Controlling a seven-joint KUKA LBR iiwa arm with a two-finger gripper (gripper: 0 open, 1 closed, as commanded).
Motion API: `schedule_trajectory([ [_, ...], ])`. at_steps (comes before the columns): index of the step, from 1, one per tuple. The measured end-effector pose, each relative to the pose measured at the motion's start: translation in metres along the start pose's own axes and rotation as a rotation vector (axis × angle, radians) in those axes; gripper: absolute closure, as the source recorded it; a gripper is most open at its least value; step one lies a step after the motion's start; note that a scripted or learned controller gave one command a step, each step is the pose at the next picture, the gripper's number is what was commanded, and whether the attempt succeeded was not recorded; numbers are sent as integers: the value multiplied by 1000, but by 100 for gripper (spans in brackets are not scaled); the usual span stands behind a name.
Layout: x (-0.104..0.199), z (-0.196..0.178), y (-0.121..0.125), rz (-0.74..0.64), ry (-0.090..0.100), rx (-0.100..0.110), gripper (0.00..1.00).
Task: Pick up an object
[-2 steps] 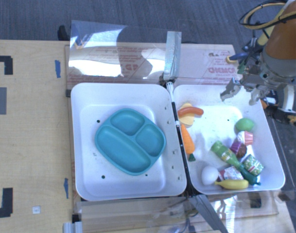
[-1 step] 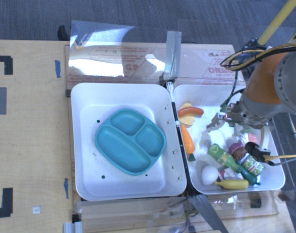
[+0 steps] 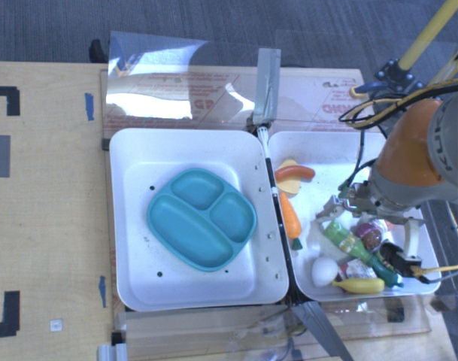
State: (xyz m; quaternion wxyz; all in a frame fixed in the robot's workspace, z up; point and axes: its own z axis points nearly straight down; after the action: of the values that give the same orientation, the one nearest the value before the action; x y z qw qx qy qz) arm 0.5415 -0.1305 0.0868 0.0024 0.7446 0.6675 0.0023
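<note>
The right bin (image 3: 330, 173) holds a red sausage-like piece (image 3: 295, 173), an orange carrot (image 3: 289, 215), a white egg (image 3: 324, 270), a yellow banana (image 3: 360, 284), a green bottle-like toy (image 3: 347, 244) and a dark red item (image 3: 369, 235). My gripper (image 3: 347, 207) hangs low over the middle of that bin, just above the green toy and the dark red item. The orange-banded wrist (image 3: 409, 156) covers the bin's back right part. I see nothing between the fingers.
The left bin (image 3: 131, 164) carries a teal divided plate (image 3: 202, 217). A clear plastic sheet (image 3: 176, 89) and a grey post (image 3: 267, 85) stand behind the bins. Cables (image 3: 379, 104) and a yellow pole (image 3: 432, 28) lie at the back right.
</note>
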Motion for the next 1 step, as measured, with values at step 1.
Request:
schedule_trajectory([
  [1, 23, -1, -54, -39, 0, -3, 0],
])
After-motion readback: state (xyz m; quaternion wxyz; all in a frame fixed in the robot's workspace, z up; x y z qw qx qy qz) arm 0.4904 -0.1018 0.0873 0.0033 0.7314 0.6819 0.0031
